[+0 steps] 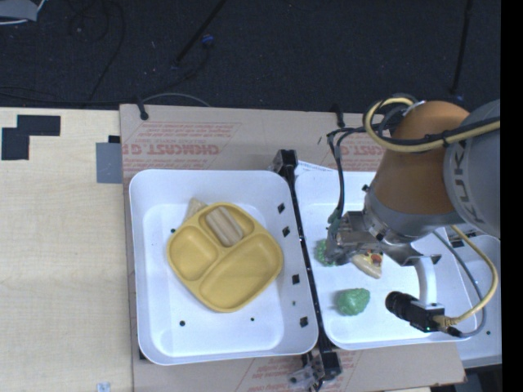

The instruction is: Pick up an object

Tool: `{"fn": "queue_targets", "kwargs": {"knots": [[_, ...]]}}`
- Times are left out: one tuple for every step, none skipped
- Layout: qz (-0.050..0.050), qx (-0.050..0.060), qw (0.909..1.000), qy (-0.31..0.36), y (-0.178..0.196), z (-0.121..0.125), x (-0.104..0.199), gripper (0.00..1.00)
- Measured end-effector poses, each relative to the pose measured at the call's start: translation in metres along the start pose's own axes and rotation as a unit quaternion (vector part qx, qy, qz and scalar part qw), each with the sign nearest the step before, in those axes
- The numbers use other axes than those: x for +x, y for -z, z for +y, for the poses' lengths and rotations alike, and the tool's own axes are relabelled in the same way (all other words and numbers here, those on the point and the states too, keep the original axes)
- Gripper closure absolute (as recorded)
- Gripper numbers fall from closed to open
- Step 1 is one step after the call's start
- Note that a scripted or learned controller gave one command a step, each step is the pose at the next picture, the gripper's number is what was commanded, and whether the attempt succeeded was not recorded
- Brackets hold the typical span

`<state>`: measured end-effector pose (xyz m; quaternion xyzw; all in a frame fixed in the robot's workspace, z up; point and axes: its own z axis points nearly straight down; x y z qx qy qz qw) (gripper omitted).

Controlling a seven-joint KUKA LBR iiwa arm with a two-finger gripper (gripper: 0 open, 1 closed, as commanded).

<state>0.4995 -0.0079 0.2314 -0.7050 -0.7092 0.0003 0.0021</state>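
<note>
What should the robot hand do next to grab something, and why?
Probably go straight down a little. The gripper sits low in the right bin, right over a dark green object, and no object shows between its fingers. The light green lump lies farther off.

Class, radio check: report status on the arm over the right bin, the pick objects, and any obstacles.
Gripper low in right bin, over dark green object; grasp unconfirmed. Light green lump lies apart, free. Yellow divided plate in left bin, out of the way.

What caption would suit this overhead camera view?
Robot arm reaching into the right bin beside a green lump; a yellow divided plate fills the left bin.
</note>
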Motion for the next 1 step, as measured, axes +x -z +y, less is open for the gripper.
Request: {"fn": "queue_targets", "kwargs": {"knots": [[0.000, 0.000, 1.0000, 0.000, 0.0014, 0.0037, 0.0630, 1.00]]}}
